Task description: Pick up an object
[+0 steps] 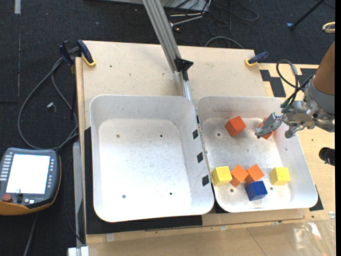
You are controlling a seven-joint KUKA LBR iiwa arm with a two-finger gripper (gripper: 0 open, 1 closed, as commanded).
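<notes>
My gripper (270, 125) reaches in from the right over the upper part of the right bin (298, 159). A red-orange block (265, 134) lies right at its tip, partly hidden by it. An orange cube (235, 126) rests to the left of the gripper, apart from it. Near the bin's front lie a yellow cube (221, 175), two orange cubes (239, 174) (256, 172) touching each other, a blue cube (256, 190) and a second yellow cube (279, 175).
The left bin (101, 143) stands beside the right one. A slanted metal pole (165, 36) ends at the bins' shared rear corner. Clamps (85, 55) (256, 58) grip the bench's back edge. A teach pendant (26, 180) lies on the floor at left.
</notes>
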